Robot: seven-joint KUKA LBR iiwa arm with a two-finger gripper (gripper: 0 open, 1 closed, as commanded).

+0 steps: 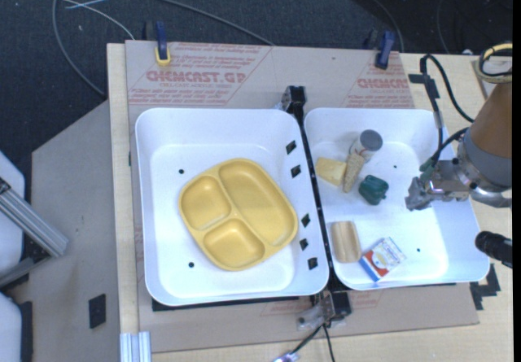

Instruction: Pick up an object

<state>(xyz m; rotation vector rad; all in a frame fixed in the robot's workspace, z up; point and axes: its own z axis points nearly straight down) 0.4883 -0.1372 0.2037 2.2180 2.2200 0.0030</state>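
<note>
1. The grey metal gripper [417, 194] hangs over the right white bin [423, 267] near its right wall; whether it is parted or closed, I cannot tell.
2. The left white bin [155, 189] holds a yellow three-compartment plastic tray [237, 213].
3. The right bin holds a dark green rounded block [374, 189] just left of the gripper, a grey-capped tan bottle [359, 159], a pale yellow wedge [330, 172], a tan wooden block [345, 240] and a red, white and blue packet [382, 259].

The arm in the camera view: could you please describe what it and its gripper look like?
The arm is a bulky rounded body, orange-brown above with a grey band beneath it at the wrist. The gripper is a small metallic grey assembly of blocky parts. A black cable loops from near the bench's top edge down towards the wrist.
</note>
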